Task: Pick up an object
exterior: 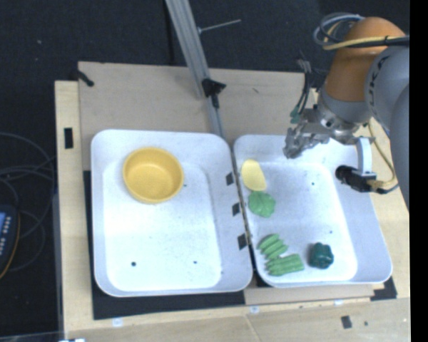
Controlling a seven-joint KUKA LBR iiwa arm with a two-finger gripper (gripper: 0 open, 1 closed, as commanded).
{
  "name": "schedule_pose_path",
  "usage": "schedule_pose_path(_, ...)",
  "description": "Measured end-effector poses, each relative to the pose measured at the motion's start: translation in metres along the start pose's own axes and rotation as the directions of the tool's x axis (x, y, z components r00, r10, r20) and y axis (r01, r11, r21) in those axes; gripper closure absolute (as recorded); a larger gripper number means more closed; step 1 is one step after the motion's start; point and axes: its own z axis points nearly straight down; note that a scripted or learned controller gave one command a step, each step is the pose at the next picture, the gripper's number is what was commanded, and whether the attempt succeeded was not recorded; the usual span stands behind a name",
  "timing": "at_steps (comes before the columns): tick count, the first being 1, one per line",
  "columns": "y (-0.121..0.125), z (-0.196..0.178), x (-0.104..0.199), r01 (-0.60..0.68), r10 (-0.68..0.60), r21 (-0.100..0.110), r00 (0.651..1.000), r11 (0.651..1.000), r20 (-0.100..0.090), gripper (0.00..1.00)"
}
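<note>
Claw (297, 147) hangs over the far end of the right bin (364, 241); whether it is wide or narrow, I cannot tell. In that bin lie a pale yellow piece (253, 175), a green lump (261, 204), two green pods (277, 255) and a dark green pepper (321, 256). A yellow bowl (153, 174) sits in the left bin (157, 262).

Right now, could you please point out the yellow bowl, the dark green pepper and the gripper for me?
yellow bowl (153, 174), camera view, middle of its hollow.
dark green pepper (321, 256), camera view, middle of its body.
gripper (294, 148), camera view, at its fingertips.
</note>
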Motion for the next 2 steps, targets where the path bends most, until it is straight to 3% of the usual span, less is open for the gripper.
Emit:
schedule_pose_path(1, 0.001, -0.025, -0.001, 0.000, 0.000, 0.002, 1.000, 1.000, -0.001, 1.00)
schedule_pose_path(2, -0.017, -0.025, 0.048, 0.003, -0.003, 0.003, 1.000, 1.000, -0.001, 1.00)
